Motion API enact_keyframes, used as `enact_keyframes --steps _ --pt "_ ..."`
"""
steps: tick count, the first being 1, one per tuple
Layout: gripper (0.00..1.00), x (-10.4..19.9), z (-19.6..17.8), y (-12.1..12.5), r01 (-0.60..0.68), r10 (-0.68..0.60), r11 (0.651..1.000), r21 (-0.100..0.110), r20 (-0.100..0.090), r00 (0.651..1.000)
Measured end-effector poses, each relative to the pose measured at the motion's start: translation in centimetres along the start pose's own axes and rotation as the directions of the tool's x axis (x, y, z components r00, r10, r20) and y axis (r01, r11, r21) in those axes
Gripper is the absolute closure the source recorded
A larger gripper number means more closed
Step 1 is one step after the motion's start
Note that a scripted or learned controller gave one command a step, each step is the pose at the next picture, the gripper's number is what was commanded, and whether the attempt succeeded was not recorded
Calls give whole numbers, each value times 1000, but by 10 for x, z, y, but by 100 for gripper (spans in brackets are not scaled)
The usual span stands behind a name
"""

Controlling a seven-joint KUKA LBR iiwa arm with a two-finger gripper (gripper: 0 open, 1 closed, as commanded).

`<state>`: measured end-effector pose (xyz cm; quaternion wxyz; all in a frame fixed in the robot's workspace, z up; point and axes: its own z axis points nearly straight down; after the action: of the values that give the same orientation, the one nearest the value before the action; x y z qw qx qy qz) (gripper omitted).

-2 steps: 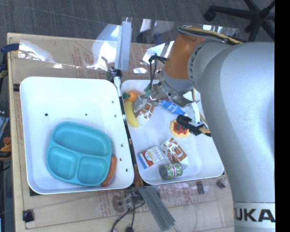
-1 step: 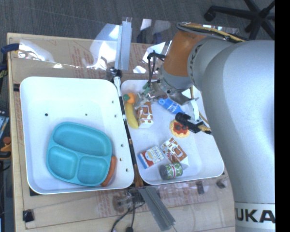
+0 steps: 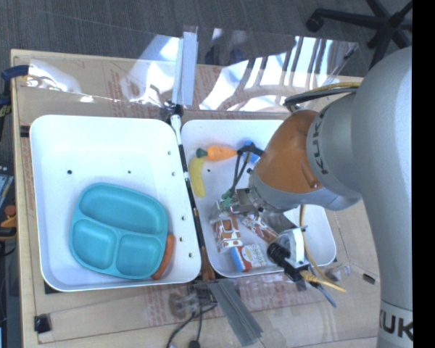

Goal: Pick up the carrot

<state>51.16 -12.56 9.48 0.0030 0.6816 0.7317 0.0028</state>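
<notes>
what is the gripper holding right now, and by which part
Cannot be told: the arm's orange band and wrist cover the gripper over the right bin. The carrot lies free at that bin's upper left, beside a yellow item.

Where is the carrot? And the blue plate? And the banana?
carrot (image 3: pixel 221 152): camera view, middle of its orange body, right bin.
blue plate (image 3: pixel 118 229): camera view, ridge between its compartments, left bin.
banana (image 3: pixel 196 174): camera view, middle of the yellow peel, right bin's left edge.
</notes>
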Motion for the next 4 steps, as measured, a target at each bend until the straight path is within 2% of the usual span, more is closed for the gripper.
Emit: enact_keyframes --steps 1,2,3,4 --pt "100 72 -96 35 -258 258 966 12 2 966" --pt "100 222 -95 4 31 -31 999 17 -1 1000" --pt "100 148 -99 -25 375 -375 927 14 -7 927" --pt "100 102 -58 -20 359 -359 933 -19 -17 933"
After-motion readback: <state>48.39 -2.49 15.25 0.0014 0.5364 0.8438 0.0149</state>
